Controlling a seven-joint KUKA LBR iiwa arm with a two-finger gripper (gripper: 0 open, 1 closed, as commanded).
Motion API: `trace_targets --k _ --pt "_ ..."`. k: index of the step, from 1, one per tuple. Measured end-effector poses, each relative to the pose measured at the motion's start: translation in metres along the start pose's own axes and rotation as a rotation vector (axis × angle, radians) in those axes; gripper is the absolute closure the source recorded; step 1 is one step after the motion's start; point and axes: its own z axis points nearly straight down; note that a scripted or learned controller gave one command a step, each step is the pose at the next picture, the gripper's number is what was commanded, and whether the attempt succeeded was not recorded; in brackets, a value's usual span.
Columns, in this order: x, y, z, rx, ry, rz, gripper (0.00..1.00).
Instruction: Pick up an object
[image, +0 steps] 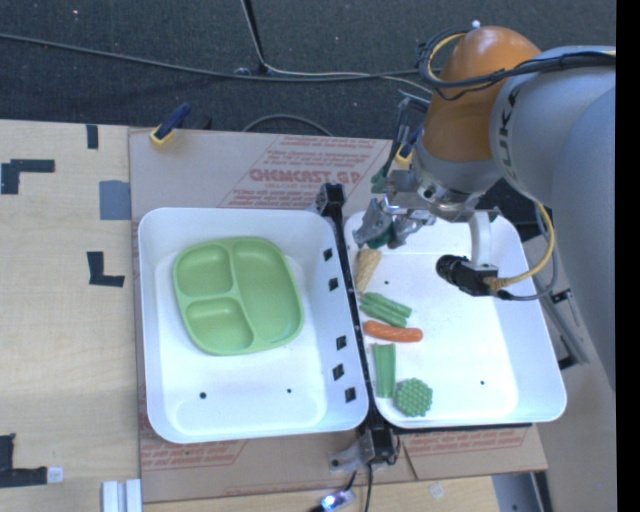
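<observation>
Two white bins sit side by side in the camera view: the left bin (160, 400) holds a green divided plate (238, 295), the right bin (520, 385) a cluster of toy food along its left wall. The gripper (385, 228) hangs over the right bin's upper left corner, just above a pale corn-like piece (367, 266); whether it is spread or pressed together cannot be told. Below lie a green pod (385, 308), a carrot (392, 332), a green stalk (384, 368) and a broccoli head (413, 397). The food crowds the bin wall, so a descent may strike the wall or nudge pieces aside.
</observation>
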Motion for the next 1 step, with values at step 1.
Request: trace_targets --k 1 --pt "0.0494 -0.0042 -0.0039 -0.002 0.0 -0.001 1.0"
